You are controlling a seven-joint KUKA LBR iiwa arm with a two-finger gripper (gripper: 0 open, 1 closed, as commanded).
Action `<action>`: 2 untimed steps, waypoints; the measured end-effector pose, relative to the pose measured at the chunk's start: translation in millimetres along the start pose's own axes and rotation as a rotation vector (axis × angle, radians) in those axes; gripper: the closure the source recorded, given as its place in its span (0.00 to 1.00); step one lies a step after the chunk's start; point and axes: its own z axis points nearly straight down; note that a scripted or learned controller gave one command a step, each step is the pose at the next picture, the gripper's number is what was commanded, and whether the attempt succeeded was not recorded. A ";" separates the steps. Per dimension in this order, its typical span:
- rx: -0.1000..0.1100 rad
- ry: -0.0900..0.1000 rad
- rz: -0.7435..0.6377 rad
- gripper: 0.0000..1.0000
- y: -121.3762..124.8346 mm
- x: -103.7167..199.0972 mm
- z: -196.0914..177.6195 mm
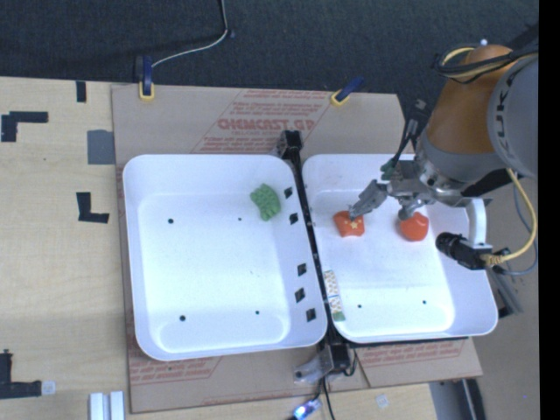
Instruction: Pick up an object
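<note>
While your arm [477,112] reaches in from the right, its gripper [389,208] hangs over the right bin [455,318] with its two fingers spread apart and nothing between them. One finger tip sits right at the top of a small red object [349,226], touching or nearly so; you can't tell which. The other finger comes down just above a second red-orange object [414,227] to the right. Both objects lie on the bin floor in its upper half, near each other, with the gripper straddling the gap between them. A green lumpy object [266,200] rests in the left bin [153,322], near its upper right corner, well apart from the gripper. Black clips [303,274] run down the seam where the two bins meet. Both bins sit on a cardboard sheet [262,121], clamped at its top edge by a blue clip [145,75]. A black knob with a yellow cable [464,249] juts out beside the right-hand object.
</note>
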 end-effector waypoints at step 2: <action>0.001 -0.002 0.000 1.00 52.3 7.5 111.1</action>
